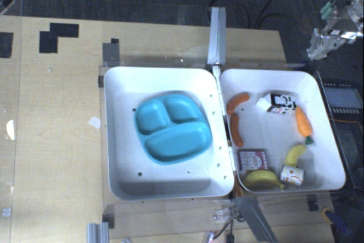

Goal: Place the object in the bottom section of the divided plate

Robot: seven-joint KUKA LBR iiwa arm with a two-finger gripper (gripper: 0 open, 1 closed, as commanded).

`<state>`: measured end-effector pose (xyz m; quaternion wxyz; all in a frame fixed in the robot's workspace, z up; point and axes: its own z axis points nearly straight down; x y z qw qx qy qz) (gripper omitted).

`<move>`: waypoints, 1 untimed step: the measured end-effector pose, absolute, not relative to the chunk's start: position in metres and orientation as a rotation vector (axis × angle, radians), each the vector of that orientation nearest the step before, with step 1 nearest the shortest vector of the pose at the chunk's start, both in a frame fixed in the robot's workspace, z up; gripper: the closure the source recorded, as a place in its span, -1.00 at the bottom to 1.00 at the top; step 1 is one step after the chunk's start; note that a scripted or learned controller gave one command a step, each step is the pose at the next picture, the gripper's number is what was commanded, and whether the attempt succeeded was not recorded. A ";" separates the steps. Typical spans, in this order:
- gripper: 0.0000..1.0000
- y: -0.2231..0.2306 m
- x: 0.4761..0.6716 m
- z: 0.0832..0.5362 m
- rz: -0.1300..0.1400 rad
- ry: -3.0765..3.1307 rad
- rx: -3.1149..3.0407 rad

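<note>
A blue divided plate (172, 125) lies in the left white bin (122, 179), with two small sections at the top and one wide bottom section (181, 143) that holds nothing. My gripper (319, 47) hangs at the upper right, beyond the far right corner of the right bin (330, 139), well away from the plate. Nothing shows in its grasp. The right bin holds two orange sausages (238, 101) (235, 129), a carrot (303, 122), a small banana (294, 154) and a larger yellow fruit (263, 179).
Also in the right bin are a black-and-white carton (280, 103), a purple packet (253, 160) and a small white cup (292, 176). A metal post (216, 37) stands behind the wall where the two bins meet. Cables lie on the dark floor behind.
</note>
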<state>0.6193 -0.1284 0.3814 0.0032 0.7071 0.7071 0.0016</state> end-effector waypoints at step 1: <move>1.00 -0.089 0.552 0.261 0.004 2.294 2.142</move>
